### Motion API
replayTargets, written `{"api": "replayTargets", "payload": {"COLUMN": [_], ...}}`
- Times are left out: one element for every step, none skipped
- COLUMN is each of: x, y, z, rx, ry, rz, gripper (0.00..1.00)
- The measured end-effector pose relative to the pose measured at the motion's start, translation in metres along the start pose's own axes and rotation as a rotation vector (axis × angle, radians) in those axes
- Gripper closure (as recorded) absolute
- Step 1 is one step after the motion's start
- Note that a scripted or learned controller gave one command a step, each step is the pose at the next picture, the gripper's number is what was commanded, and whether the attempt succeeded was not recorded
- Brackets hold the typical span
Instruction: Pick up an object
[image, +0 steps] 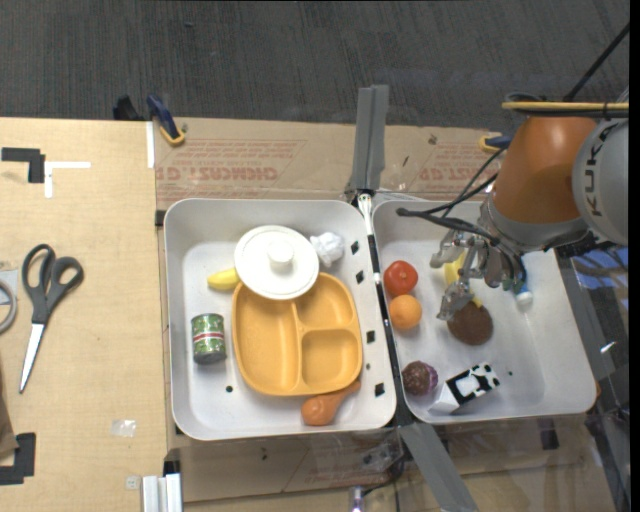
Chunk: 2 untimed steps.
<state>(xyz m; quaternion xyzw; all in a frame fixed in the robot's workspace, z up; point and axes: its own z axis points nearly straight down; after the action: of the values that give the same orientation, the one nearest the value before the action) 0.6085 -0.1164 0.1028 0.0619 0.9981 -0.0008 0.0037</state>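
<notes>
Gripper (462, 290) hangs just above brown round object (469, 324), right of the orange (405, 312); fingers apart (nothing between them), poised to grasp.

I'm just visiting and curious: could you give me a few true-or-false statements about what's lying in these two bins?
1. The yellow divided tray lies in the left bin. True.
2. The scissors lie in the right bin. False: they lie on the bench, left of both bins.
3. The robot's hand hangs over the right bin, above a brown ball. True.
4. The green can stands on the tray. False: it sits beside it, to the left.
</notes>
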Motion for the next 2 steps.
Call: {"api": "replayTargets", "payload": {"x": [-0.0017,-0.0017], "y": [0.0001,0.0004], "z": [-0.0108,-0.0107], "rx": [0.001,0.001], "ry": [-0.006,-0.006], "rz": [-0.002,-0.002], "gripper": [1.00,0.00]}}
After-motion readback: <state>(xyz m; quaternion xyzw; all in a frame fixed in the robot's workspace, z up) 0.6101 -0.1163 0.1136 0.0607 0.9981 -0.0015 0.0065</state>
